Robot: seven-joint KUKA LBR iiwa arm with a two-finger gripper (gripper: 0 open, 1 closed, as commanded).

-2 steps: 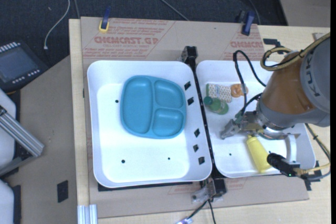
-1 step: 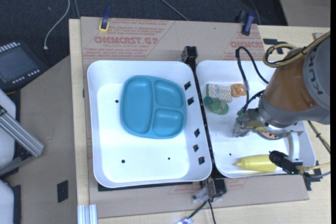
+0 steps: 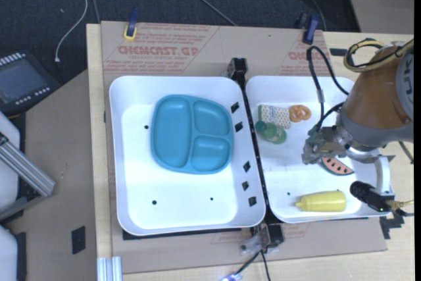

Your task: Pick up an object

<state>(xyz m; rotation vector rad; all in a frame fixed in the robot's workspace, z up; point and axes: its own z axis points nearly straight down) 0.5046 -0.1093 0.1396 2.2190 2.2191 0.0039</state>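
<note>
Watermelon slice (image 3: 337,166), a small red wedge with a dark rind, lies on the floor of the right bin (image 3: 289,207), and it looks the likeliest pick because the hand (image 3: 320,149) hangs right over its upper-left end. The slice runs slantwise, its long axis going from upper left to lower right, so most of it pokes out from under the hand toward the arm (image 3: 375,102) that reaches in from the right. From where I stand the hand is a dark grey cluster seen from above, and I cannot tell whether it is parted or closed, nor whether it touches the slice at all; it may just be hovering close. Just below the slice, near the bin's front wall, a yellow bottle (image 3: 322,202) lies on its side, long axis left to right, close enough that a sloppy descent could nudge it. Toward the back of the same bin sit a green ball-like toy (image 3: 272,133), a pale dotted packet (image 3: 274,115) touching it, and an orange ring (image 3: 300,113) just beside the packet; these are well clear of the hand. The left bin (image 3: 131,194) carries a blue divided plate (image 3: 193,133), far from the action. Both bins rest on the brown board surface (image 3: 99,141), with cables trailing behind.
</note>
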